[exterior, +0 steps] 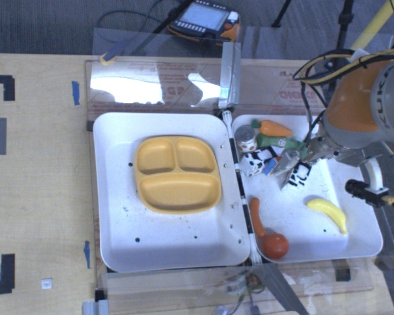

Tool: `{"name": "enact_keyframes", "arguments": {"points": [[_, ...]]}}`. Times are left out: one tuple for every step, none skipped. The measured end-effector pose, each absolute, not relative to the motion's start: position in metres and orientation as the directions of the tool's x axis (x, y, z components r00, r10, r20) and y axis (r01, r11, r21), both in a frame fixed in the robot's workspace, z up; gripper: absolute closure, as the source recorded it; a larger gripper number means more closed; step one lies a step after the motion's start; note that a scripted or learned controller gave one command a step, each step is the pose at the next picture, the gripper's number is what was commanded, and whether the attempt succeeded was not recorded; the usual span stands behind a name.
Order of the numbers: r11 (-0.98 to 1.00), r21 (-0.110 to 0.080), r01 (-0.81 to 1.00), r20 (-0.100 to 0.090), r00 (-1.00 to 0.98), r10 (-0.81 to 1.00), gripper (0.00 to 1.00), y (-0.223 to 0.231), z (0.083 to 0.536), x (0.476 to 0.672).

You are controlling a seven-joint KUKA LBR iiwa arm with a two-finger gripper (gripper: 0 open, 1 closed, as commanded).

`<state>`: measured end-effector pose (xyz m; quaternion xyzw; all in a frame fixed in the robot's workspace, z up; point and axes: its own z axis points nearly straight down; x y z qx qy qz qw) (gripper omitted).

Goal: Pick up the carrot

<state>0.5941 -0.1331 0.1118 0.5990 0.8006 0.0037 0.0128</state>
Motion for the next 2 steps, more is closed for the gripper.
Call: {"name": "enact_keyframes", "arguments": {"points": [[0.428,-0.092,0.899,0.024,-0.427,0.904,0.00,-0.131,0.113,0.645],[0.543,-0.058,0.838,0.034,-0.542,0.840,0.00,-0.145,0.123,0.650]]}}
